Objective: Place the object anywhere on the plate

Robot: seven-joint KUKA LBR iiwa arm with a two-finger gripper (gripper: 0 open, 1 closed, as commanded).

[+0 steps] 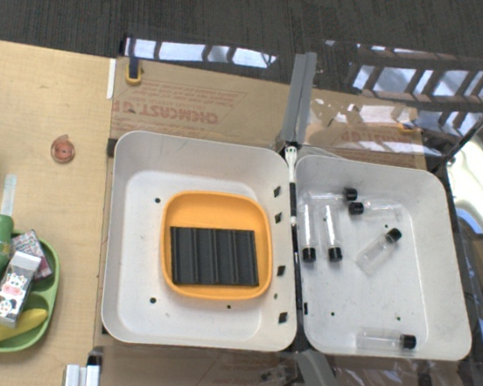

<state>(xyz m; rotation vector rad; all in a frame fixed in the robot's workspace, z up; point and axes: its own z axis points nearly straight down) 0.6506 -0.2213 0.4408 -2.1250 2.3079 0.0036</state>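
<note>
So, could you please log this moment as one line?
orange plate in left bin: bears black ridged block | right bin: clear vials, black caps, loose | none on plate

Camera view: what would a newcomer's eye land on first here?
The orange plate in the left bin, carrying a dark ribbed block. Next, the clear black-capped vials scattered across the right bin, then the green tray of toy food at far left.
</note>
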